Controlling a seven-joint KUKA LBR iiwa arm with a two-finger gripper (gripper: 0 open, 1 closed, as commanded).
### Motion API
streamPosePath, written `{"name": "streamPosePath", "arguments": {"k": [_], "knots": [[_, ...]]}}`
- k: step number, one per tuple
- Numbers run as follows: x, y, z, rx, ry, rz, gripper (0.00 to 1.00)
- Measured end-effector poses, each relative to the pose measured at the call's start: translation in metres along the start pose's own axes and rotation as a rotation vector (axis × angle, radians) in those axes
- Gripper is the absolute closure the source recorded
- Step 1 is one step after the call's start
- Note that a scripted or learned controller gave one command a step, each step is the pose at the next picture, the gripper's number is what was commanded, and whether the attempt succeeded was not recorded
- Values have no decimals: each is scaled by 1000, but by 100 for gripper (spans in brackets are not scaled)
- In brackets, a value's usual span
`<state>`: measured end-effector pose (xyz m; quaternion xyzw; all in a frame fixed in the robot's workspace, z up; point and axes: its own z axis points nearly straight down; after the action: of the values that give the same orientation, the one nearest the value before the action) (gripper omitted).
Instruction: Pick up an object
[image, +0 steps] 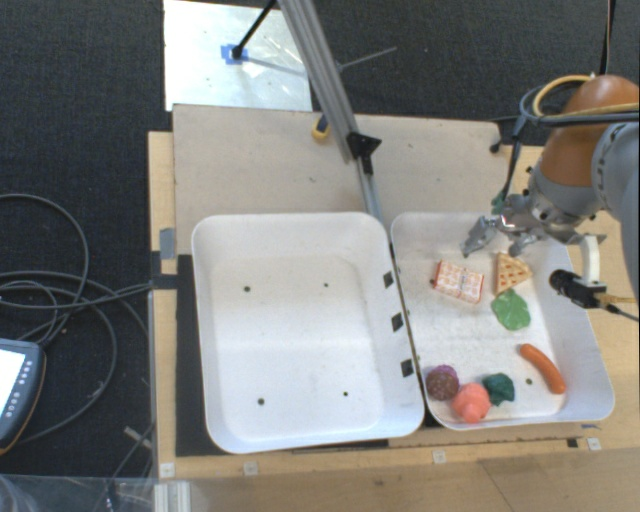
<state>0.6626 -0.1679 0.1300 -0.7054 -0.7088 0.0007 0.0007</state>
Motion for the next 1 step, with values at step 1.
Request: {"name": "streamPosePath", "arguments": {"k": [1], "knots": [[-1,3,35,-12,-6,-2,0]]}}
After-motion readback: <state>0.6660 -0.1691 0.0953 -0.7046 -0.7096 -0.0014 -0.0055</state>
